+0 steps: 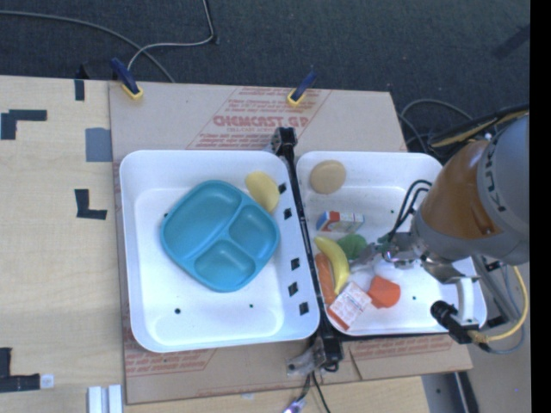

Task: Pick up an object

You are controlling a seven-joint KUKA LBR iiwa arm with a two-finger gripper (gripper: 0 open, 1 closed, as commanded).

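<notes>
1. The arm (pixel 482 205), grey with an orange band, reaches in from the right over the right bin (pixel 413 166), and its jaws (pixel 385 249) hang low above the bin's middle.
2. Whether the jaws stand open or closed cannot be told; the wrist hides them, and nothing can be seen held between them.
3. Just left of the jaws lies a green object (pixel 352 246), and past it a yellow banana (pixel 335 262) beside an orange carrot-like piece (pixel 324 275).
4. Just below the jaws sits an orange-red object (pixel 385 293), with a red-and-white packet (pixel 348 305) to its left.
5. Above and left of the jaws lies a small white tube (pixel 341 222), and farther up a round tan object (pixel 327 177).
6. Well to the left of the jaws, in the left bin (pixel 146 231), a blue divided plate (pixel 220 235) rests with a yellow lemon-like object (pixel 263 190) at its upper right edge.
7. Both bins sit on a cardboard sheet (pixel 250 119) on the bench (pixel 52 256).
</notes>
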